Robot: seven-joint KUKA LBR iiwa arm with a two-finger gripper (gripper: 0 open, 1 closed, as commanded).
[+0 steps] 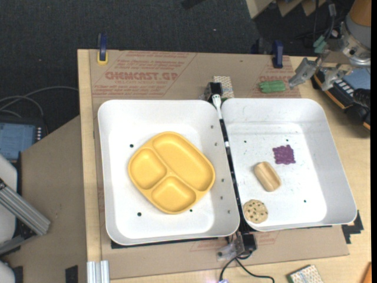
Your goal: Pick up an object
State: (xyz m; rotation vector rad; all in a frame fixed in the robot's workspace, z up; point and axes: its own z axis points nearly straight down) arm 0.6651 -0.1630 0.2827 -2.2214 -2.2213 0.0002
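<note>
The right bin [330, 158] holds three small items. A purple bunch of grapes [283, 154] lies near its middle, a tan bread roll [267, 176] sits just below it, and a round speckled cookie [255, 211] rests close to the front left corner. A yellow divided plate [170, 171] lies in the left bin [112, 158]. My gripper [301, 74] hangs beyond the right bin's far edge, above the bench at the top right, well away from all the items. Nothing is seen in its grasp.
A small green object [272, 87] lies on the brown board [147, 75] just behind the right bin, left of the gripper. Blue clamps [102, 47] [277, 54] sit at the board's far edge. Cables and equipment crowd the far right.
</note>
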